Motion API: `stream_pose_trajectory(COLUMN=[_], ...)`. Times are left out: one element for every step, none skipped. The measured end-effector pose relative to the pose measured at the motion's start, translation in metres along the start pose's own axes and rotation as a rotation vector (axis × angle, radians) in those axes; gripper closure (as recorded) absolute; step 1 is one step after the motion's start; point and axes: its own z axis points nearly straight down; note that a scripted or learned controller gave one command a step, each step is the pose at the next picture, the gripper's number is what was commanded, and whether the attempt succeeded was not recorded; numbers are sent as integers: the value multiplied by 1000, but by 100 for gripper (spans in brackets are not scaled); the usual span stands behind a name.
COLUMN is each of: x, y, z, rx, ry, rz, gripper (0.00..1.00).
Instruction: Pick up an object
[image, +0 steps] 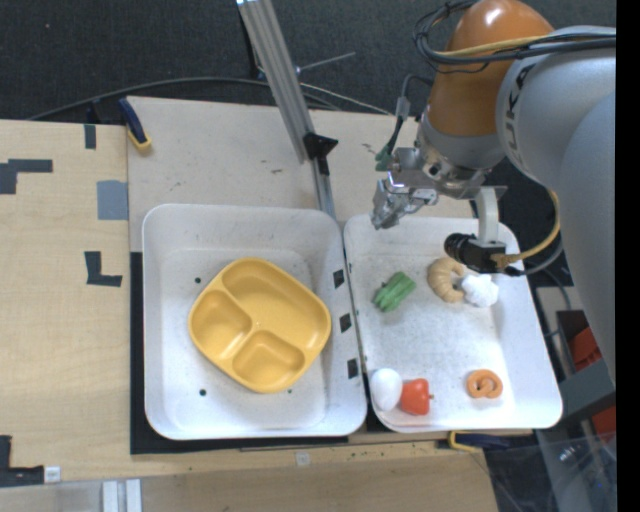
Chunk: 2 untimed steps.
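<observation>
Camera view. The surface (60, 330) carries two shallow white bins side by side. The left bin (165, 400) holds one yellow divided tray (260, 323), lying flat near its centre.

The right bin (545, 385) holds the candidate objects, spread well apart, which leaves approach room around most of them. Taking the centre of this bin as the dial:
- a green ridged item (394, 291) lies at 10 o'clock;
- a tan curved item (443, 277) lies at 1 o'clock, touching a small white item (481, 291) on its 3 o'clock side;
- a white rounded item (385, 382) and a red item (415, 396) lie at 7 o'clock, touching or nearly so;
- an orange ring-shaped item (484, 384) lies at 5 o'clock.

The arm reaches in from 3 o'clock. The end effector (388, 212) hangs above the bin's rim at 11 o'clock, pointing downward. Nothing shows between its fingers. Whether they stand open or closed cannot be told from this angle.

Judgement: no object is picked yet. The green ridged item is the nearest target, directly toward 6 o'clock of the end effector, and stands isolated. The touching pairs would be harder to grasp singly.
</observation>
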Motion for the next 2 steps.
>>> stream_pose_trajectory(x=[48, 89], y=[10, 21], z=[3, 15], rx=[-2, -2], ry=[0, -1], rz=[0, 1], gripper=[100, 100])
